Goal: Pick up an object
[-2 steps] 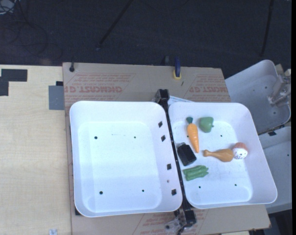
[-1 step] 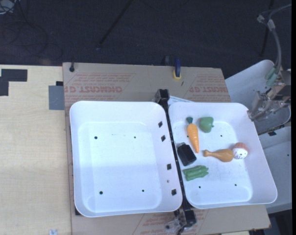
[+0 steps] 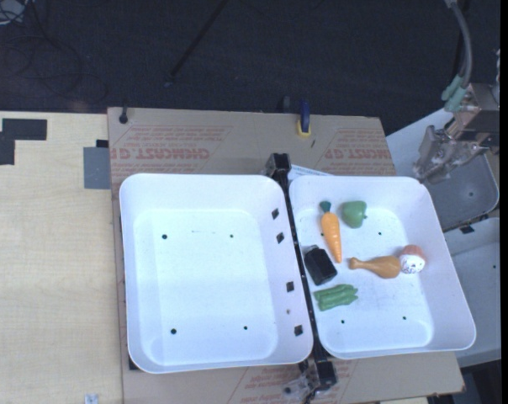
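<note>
The right bin [image 3: 443, 322] holds several toy items. An orange carrot [image 3: 330, 236] with a green top lies near the bin's left wall, and a green pepper [image 3: 353, 214] sits just right of it. A black block [image 3: 320, 266] rests below the carrot, with a green pea pod [image 3: 335, 296] under that. A tan chicken drumstick [image 3: 378, 266] lies toward the right, its end touching a small red and white piece [image 3: 412, 261]. My gripper [image 3: 439, 154] hangs outside the bin, above and beyond its far right corner, apart from every item.
The left bin [image 3: 140, 310] stands beside the right one, and black clips [image 3: 289, 286] run along the shared wall. Both bins sit on a cardboard sheet [image 3: 195, 146]. A grey metal plate [image 3: 473, 192] lies to the right under the gripper.
</note>
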You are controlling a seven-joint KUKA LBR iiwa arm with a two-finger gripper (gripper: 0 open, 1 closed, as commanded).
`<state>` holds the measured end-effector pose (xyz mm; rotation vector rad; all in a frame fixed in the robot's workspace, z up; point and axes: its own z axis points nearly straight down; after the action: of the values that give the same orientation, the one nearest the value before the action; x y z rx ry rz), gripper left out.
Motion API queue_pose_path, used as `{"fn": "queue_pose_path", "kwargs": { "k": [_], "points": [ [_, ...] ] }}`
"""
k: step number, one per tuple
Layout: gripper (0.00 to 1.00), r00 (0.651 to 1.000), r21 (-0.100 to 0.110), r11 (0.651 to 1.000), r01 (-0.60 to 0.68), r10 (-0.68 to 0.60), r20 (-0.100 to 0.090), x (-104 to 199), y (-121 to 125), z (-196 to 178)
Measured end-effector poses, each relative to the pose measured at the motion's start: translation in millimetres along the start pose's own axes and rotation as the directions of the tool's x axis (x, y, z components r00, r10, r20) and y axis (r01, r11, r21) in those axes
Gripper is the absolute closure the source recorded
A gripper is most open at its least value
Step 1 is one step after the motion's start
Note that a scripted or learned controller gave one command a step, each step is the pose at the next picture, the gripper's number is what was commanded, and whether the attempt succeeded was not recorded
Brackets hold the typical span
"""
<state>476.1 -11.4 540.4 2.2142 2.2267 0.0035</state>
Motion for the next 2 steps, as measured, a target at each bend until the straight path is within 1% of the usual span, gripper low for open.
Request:
{"fn": "queue_pose_path", "kwargs": {
  "k": [1, 2],
  "points": [
    [1.00, 1.000, 0.007, 1.000, -0.001, 0.001, 0.001, 34.6, -0.1, 3.3],
    [1.00, 1.000, 0.017, 1.000, -0.005, 0.005, 0.002, 42.2, -1.0, 99.4]
  ]
}}
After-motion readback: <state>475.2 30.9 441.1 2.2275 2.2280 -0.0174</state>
